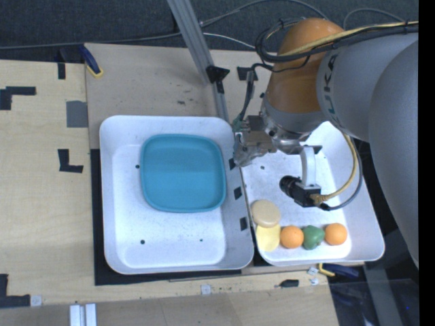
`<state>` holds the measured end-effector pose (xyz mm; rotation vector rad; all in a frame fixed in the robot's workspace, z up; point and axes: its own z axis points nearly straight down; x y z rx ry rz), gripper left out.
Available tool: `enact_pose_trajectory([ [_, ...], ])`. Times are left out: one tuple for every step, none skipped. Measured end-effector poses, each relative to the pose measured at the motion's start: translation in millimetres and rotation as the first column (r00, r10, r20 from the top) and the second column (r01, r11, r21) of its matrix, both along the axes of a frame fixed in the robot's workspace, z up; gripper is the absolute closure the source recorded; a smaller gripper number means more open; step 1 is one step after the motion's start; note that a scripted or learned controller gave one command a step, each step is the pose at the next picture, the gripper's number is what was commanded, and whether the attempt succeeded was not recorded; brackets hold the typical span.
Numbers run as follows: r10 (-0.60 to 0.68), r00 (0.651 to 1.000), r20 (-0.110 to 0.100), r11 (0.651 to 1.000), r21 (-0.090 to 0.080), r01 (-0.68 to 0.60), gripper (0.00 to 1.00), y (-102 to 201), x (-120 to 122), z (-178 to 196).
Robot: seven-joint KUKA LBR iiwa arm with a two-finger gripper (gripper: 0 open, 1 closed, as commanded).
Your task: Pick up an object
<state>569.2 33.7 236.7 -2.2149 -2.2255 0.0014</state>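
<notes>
Along the front of the right bin [360, 250] lies a row of small items: a cream round piece [265, 213], a yellow piece [268, 238], an orange ball [291, 237], a green item [312, 236] and a second orange ball [335, 233]. My gripper [243, 151] hangs under the orange wrist at the right bin's back left, close to the wall between the bins. It sits well behind the row of items and touches none of them. Nothing shows in its grasp.
A teal square plate [182, 172] lies in the left bin [119, 236]. The big grey arm covers the back and right of the right bin. A black cable fitting [299, 190] hangs over that bin's middle. A metal pole [197, 39] slants behind the bins.
</notes>
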Motion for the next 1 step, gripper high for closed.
enact_pose_trajectory([
  [-0.001, 1.000, 0.001, 1.000, 0.000, 0.001, 1.00, 43.8, 1.1, 1.5],
])
